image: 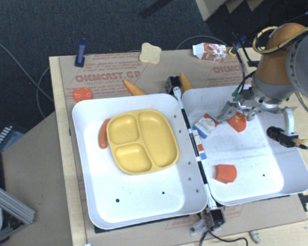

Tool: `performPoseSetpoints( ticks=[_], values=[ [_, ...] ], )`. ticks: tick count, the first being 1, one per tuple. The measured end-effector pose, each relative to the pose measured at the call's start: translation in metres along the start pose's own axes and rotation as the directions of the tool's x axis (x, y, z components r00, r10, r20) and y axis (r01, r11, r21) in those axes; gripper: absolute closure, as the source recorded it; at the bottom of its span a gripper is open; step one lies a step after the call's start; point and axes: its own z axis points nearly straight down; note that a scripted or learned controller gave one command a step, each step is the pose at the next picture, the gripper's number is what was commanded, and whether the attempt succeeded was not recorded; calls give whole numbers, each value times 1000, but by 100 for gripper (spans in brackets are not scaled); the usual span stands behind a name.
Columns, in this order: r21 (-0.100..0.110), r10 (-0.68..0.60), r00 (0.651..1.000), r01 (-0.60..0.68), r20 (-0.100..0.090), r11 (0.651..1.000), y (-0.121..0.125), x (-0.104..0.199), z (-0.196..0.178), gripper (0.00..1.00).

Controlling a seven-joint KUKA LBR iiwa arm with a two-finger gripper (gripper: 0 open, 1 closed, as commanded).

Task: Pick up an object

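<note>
- End effector [237, 114] hangs over the right bin's [286, 181] far edge, touching a red-orange object [237, 123].
- Whether it is spread or pinching: cannot tell.

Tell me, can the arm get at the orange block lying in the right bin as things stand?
Probably yes. The orange block lies alone on the floor of the right bin, apart from the small carton and the red piece further up. The gripper is over the same bin, with nothing between them.
</note>
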Motion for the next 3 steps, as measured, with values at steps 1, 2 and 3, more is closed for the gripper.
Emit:
performPoseSetpoints(
  ticks=[1, 2, 3],
  values=[
    [0, -1, 1000, 1, 0, 1000, 0, 0, -9, 100],
    [2, -3, 1000, 3, -2, 1000, -29, 115, -101, 100],
    [7, -2, 1000, 2, -3, 1000, -37, 165, -104, 100]
  ],
)
